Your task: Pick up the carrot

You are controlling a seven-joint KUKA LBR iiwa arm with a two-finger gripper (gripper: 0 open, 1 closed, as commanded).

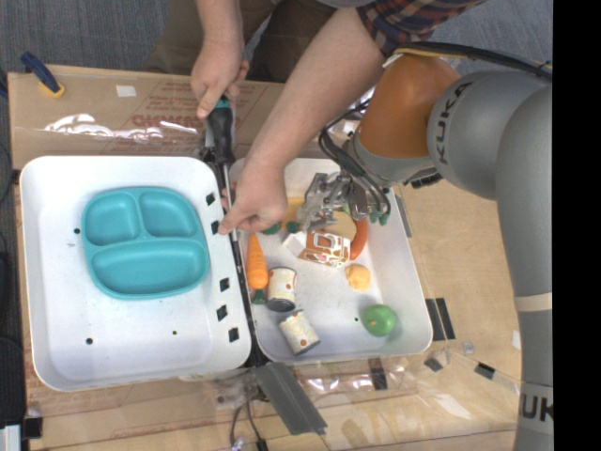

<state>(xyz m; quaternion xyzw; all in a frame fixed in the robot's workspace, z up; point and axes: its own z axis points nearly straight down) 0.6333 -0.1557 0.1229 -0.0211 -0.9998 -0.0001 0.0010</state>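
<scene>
Carrot [256, 263] lies in the right bin [410, 294].
Orange, tapered, lying lengthwise along the left wall; claw [324, 205] above, its grip impossible to tell.

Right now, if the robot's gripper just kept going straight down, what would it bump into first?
Probably the small orange-and-white box lying just under the gripper, not the carrot, which lies further left by the bin wall. Depth is hard to judge from above.

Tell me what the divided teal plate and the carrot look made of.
Teal plate: likely moulded plastic, matte, uniform colour, rounded compartment edges. Carrot: looks like a plastic toy, smooth even orange, though real can't be ruled out.
</scene>
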